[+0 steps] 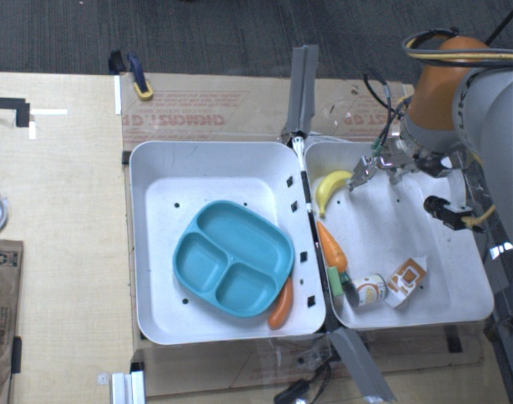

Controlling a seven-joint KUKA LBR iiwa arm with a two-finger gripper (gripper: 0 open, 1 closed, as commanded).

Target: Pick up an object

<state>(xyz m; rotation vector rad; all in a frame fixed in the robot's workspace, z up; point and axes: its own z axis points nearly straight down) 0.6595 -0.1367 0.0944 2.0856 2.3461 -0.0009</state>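
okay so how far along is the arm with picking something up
Nothing looks picked yet. The end effector is low in the right bin, just beside the banana, with nothing visibly between its fingers. Left to do: close on an object and lift it.

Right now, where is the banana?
In the camera view, the banana lies in the right bin, at its upper left corner against the divider between the bins, just left of the pincer and above the carrot.

Glossy blue plastic tray (232, 260), smooth white plastic bins (156, 168)
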